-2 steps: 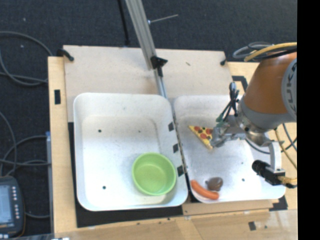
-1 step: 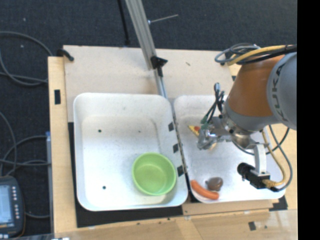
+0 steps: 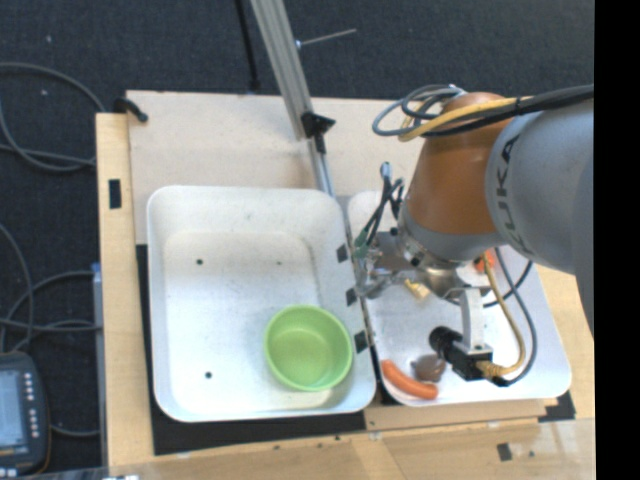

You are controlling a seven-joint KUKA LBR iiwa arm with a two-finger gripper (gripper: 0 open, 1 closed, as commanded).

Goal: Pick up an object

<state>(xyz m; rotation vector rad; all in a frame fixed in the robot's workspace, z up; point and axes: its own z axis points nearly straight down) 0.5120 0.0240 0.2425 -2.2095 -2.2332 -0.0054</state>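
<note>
Gripper (image 3: pixel 392 268) over the right bin (image 3: pixel 545 363) — open or closed, cannot tell — near an orange carrot (image 3: pixel 410 381); green bowl (image 3: pixel 308 346) in left bin (image 3: pixel 200 298)

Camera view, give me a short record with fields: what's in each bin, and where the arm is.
left bin: green bowl, upright, towards the front right corner
right bin: orange stick lying at the front left; small grey-brown piece just behind it
arm: over the right bin, hiding much of its floor
grasp: cannot tell from this view
</note>
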